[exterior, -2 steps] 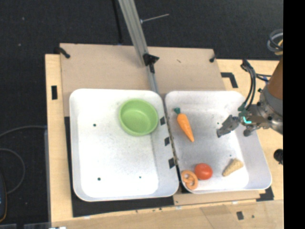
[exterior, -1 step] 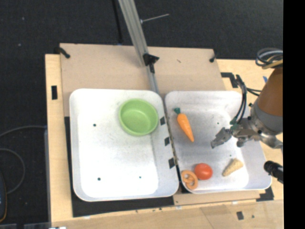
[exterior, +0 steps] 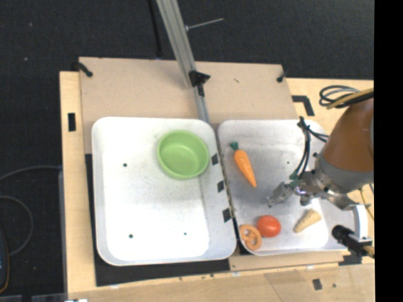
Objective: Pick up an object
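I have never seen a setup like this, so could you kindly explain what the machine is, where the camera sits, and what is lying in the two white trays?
This is one picture from a camera fixed above a bench, looking down at a slant. The grey and orange shape at the right is a robot arm; its gripper hangs over the right bin, and nothing shows between its fingers. That bin holds a toy carrot, a red tomato, a small pretzel-like piece beside the tomato, and a pale wedge near the arm. The left bin holds a green bowl, upright. The arm is meant to pick up one object.
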